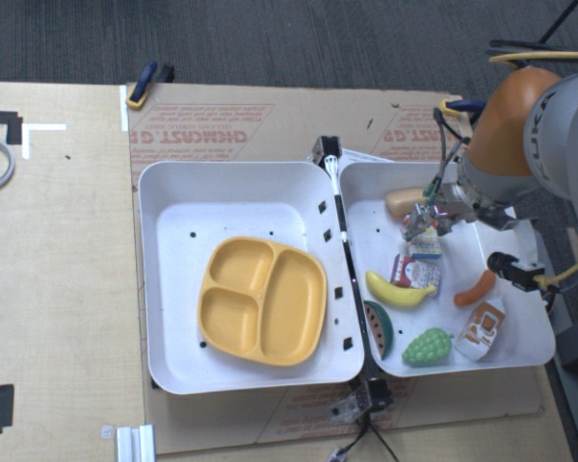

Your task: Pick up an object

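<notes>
overhead, the gripper (426,221) hangs low in the right bin (520,354), toward its twelve o'clock end; whether its jaws are spread or pressed together cannot be told from this angle, and nothing shows between them. just at six o'clock from the tips lies a small printed packet (419,269), close enough that touch or gap cannot be judged. a tan rounded piece (401,201) sits at ten o'clock from the gripper, near the bin's top rim. a yellow banana (398,291) lies against the packet's lower edge, at seven o'clock from the gripper. a watermelon slice (378,328) leans by the bin's left wall, at seven o'clock further out, and a green bunch of grapes (427,346) rests near the bottom rim at six o'clock. an orange sausage-shaped toy (475,288) lies at four o'clock, with a white and orange carton (482,331) just below it. the grey arm with its orange band (513,123) rises away at two o'clock. beside this bin, at nine o'clock, the left bin (164,258) carries a yellow divided plate (263,300), lying flat and slightly turned. both bins rest on a sheet of cardboard (212,128), and a blue and yellow tool (144,84) lies at its far top left edge.
</notes>
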You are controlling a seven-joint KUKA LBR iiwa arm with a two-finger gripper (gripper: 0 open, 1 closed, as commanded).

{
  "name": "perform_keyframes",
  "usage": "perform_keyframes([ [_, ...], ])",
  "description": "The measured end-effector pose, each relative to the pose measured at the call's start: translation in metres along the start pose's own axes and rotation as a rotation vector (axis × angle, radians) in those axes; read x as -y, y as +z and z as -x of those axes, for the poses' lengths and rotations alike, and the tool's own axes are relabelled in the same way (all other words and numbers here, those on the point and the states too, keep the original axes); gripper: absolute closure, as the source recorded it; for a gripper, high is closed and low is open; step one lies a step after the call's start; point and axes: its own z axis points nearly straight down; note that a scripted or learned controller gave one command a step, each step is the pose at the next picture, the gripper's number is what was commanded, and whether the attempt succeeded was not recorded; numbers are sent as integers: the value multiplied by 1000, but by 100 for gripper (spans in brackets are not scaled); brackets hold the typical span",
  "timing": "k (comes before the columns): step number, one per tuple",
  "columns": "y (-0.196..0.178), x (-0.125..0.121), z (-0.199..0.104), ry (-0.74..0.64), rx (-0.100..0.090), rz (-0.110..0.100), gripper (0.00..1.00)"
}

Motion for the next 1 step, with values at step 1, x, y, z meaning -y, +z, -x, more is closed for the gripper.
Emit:
perform_keyframes([
  [1,-146,-40,-12,0,1,1,100],
])
